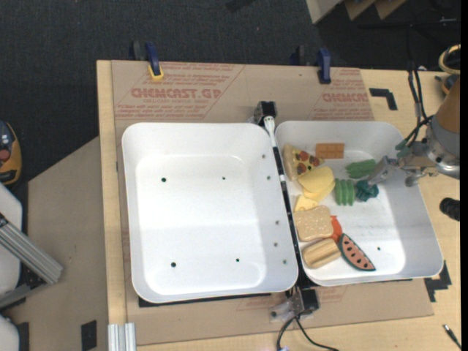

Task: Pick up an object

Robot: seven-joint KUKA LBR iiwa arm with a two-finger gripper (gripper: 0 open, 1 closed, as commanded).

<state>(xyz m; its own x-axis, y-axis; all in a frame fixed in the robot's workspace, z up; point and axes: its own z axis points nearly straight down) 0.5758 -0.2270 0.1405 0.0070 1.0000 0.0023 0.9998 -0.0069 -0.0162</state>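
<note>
Toy food crowds the right bin on the tabletop: a green leafy piece just left of the claw, a teal piece below it, then yellow cheese, pizza slice, toast and watermelon slice farther left and below. Whether the claw's fingers are apart or together cannot be told.

Blue clamps at far edge of brown board; dark carpet beyond.
</note>
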